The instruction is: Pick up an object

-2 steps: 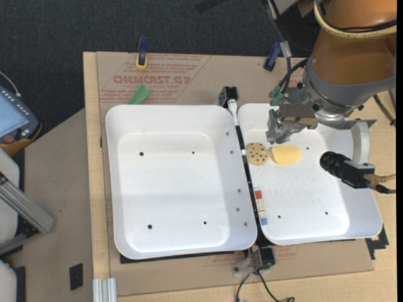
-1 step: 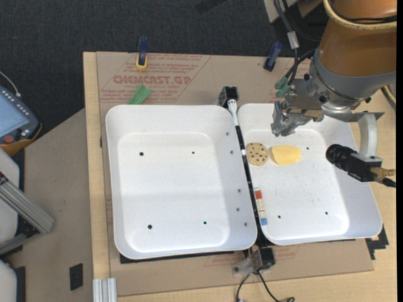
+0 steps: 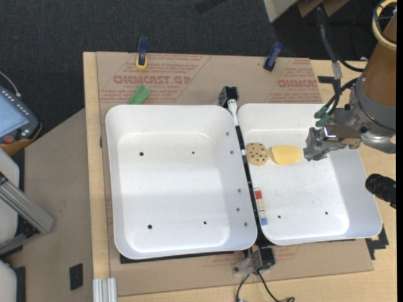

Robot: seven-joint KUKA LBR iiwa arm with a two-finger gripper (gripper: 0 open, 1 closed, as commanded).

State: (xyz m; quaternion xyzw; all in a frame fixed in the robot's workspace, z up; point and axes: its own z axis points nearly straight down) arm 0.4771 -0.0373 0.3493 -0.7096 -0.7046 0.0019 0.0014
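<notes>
Two white bins sit side by side on a brown board printed in red with what reads as "CHEMCAST GP", once near the left clamp and again, partly cut off by the arm, on the right. The left bin shows bare floor with four dark dots. The right bin holds two items near its left wall: a round cookie with dark chips, and just beside it to the right, a flat yellow piece, perhaps a chip or cheese slice; whether they touch I cannot tell. The gripper hangs low over the right bin, just right of the yellow piece, nothing visible in it; its state I cannot tell from here. A small label with red and blue marks lies along the divider, text too small to read. A yellow-and-blue clamp and a blue clamp grip the board's far edge; a green tag lies near the left bin's corner.
</notes>
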